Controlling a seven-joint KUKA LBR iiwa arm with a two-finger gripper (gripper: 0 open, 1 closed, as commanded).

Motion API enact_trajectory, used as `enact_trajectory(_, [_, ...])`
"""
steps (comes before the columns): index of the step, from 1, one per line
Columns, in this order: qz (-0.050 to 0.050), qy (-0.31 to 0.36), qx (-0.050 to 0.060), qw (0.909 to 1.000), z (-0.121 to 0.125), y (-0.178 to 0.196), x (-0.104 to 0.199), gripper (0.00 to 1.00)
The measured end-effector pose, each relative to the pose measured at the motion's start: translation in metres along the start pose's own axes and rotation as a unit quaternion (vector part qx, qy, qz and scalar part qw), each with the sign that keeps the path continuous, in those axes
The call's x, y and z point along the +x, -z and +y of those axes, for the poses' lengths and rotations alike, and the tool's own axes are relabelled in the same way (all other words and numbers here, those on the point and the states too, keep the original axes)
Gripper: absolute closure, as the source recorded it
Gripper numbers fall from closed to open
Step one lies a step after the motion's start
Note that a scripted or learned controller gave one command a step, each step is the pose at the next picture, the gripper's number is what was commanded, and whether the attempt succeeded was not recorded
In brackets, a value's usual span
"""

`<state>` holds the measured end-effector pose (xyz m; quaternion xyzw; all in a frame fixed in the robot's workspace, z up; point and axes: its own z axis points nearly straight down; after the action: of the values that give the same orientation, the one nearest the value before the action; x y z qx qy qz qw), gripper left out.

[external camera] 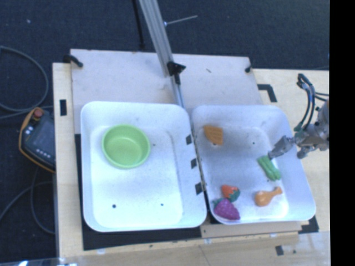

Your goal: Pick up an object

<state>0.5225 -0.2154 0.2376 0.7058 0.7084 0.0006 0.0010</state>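
The right bin [244,115] holds several small toys. An orange-brown piece [213,134] lies near its far left. A green piece [269,168] lies by the right wall, and an orange drumstick [268,195] sits in front of it. A red piece with a green top [230,192] and a purple grape bunch [226,208] are at the front left corner. My gripper [280,147] reaches in over the bin's right rim, just above and slightly behind the green piece. I see no object in it.
A light green bowl [126,146] stands in the left bin [138,204]. A metal pole [158,32] slants up from behind the bins. Cables [306,93] hang by the arm on the right.
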Motion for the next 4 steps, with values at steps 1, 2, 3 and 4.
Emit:
enact_trajectory(1, [0.0,0.0,0.0,1.0,0.0,0.0,0.0,0.0])
enact_trajectory(2, [0.0,-0.002,0.003,1.0,0.009,-0.056,0.001,0.0])
enact_trajectory(3, [0.0,-0.002,0.003,1.0,0.006,-0.098,0.001,0.0])
enact_trajectory(4, [-0.006,-0.003,-0.005,1.0,0.009,-0.133,-0.003,0.0])
